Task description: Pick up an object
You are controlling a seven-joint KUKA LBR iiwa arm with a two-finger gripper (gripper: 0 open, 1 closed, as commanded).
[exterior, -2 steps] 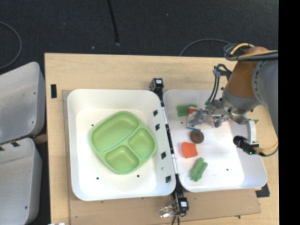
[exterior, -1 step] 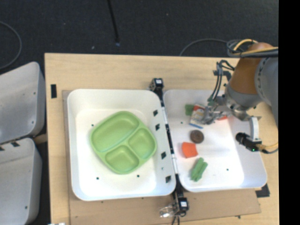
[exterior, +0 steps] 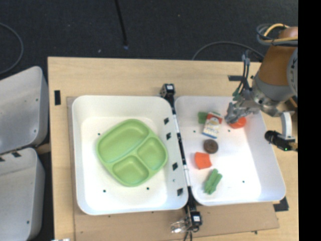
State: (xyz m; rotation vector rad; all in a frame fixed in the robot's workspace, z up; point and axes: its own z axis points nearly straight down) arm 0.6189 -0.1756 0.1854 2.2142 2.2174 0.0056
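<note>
My gripper (exterior: 234, 116) hangs low over the back of the right bin (exterior: 261, 185), right at a red-orange object (exterior: 239, 123) that pokes out from under it. Whether the object sits between the fingers is hidden. Just left of the gripper lie a small white carton with red and blue print (exterior: 212, 125) and a green piece (exterior: 202, 117). Nearer the bin's middle are a brown round disc (exterior: 210, 146), an orange block (exterior: 202, 160) and a green pickle-like object (exterior: 212, 181).
The left bin (exterior: 85, 195) holds a green divided plate (exterior: 132, 151). A raised divider with black clips (exterior: 176, 144) separates the two bins. Cables and a black fitting (exterior: 278, 138) sit by the right bin's right wall.
</note>
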